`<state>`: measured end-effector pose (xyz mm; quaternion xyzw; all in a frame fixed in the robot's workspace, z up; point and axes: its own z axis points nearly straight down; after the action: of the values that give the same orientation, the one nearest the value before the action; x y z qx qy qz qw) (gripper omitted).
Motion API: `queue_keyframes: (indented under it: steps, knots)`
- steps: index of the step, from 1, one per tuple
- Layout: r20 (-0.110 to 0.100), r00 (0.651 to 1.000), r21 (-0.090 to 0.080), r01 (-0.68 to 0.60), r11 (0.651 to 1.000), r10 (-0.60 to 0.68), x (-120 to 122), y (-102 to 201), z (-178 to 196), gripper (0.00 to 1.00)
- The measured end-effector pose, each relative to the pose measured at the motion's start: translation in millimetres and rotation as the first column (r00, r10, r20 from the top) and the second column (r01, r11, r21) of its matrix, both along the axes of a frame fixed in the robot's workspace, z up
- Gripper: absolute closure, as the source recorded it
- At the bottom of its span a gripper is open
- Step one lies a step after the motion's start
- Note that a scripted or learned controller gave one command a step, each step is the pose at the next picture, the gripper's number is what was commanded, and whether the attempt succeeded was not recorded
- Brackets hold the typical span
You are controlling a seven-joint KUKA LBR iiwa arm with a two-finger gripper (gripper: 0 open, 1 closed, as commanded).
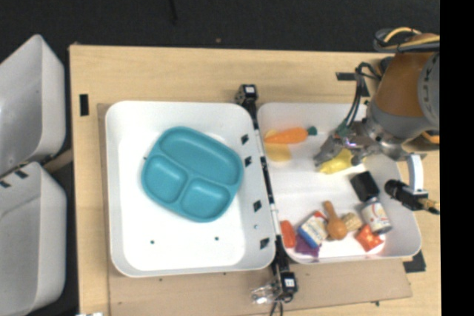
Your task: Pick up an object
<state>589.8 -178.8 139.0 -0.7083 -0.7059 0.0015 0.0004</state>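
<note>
My gripper (335, 152) hangs low in the right bin (296, 181), near its back right part. Just under and in front of it lies a yellow object (335, 165), partly covered by the gripper. To the left, by the bin's back left corner, an orange carrot (286, 135) with a green tip rests above a pale yellow piece (278, 152). A small black block (363, 185) lies just right of the yellow object.
Along the right bin's front edge sit a small can (376, 217), a brown piece (335, 223), a red packet (368, 239) and a red, white and blue cluster (305, 233). The left bin (129, 233) holds a teal divided plate (192, 172).
</note>
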Motion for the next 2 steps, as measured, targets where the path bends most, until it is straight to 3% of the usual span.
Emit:
queue_keyframes:
  steps: [1, 2]
  knots:
    - [0.001, 1.000, 0.000, 0.000, 1.000, 0.000, 0, -1, -41, 0.00]
    - [0.005, 1.000, 0.000, 0.005, 1.000, -0.005, 1, -2, -28, 1.00]
